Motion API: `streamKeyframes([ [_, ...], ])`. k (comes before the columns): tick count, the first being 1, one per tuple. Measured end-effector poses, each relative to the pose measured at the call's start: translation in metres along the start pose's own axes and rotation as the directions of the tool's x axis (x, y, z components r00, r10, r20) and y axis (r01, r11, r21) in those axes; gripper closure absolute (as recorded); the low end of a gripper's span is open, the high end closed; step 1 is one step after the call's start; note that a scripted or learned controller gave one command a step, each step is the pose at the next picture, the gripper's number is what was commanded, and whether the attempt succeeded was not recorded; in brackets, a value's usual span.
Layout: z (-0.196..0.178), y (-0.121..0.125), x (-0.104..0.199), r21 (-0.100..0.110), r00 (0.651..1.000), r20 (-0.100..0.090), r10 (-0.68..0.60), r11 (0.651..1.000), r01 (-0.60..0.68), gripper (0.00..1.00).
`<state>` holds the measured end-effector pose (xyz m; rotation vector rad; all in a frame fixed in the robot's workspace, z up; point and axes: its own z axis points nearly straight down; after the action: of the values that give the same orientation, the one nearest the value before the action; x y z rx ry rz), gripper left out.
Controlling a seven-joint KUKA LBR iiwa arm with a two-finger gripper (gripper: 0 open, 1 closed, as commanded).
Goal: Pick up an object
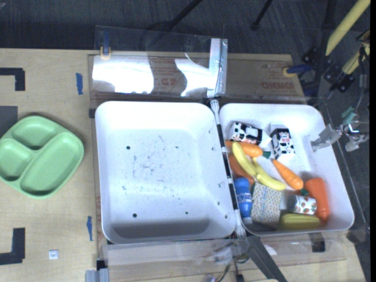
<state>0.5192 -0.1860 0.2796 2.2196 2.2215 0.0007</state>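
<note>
Right now the candidates for picking all lie heaped in the right-hand shallow white plastic bin (338, 213), while the left-hand white bin (155, 169) beside it carries nothing to grasp. In the pile sit a curved yellow toy banana (254, 166), a long orange toy carrot (287, 174), two black-and-white cow-patterned blocks (245, 133), a blue bottle-shaped piece (242, 194) and a speckled beige pouch (267, 204), most of them touching or overlapping. The robot's hand (336, 133) hangs at the bin's far right rim, apart from the pile; whether it is released or clenched cannot be told at this size. The carrot looks the best choice: it lies on top, probably light, stiff and somewhat slick plastic, so a grip across its thick middle should hold better than one at the tapering tip. Off to the left on the wooden tabletop (44, 228) rests a green divided plate (39, 155).
</note>
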Motion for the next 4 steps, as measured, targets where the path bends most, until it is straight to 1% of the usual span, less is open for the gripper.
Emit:
streamKeyframes([
  [1, 0.147, 0.028, 0.02, 0.001, 1.0, -0.001, 0.025, 1.0, -0.025, 0.0],
  [2, 0.189, 0.027, 0.019, -0.013, 0.961, 0.006, -0.278, 0.961, 0.278, 0.0],
  [3, 0.181, 0.026, 0.019, -0.012, 0.961, 0.005, -0.276, 0.961, 0.276, 1.0],
  [4, 0.193, 0.078, 0.073, -0.004, 0.967, 0.001, -0.255, 0.967, 0.255, 1.0],
])
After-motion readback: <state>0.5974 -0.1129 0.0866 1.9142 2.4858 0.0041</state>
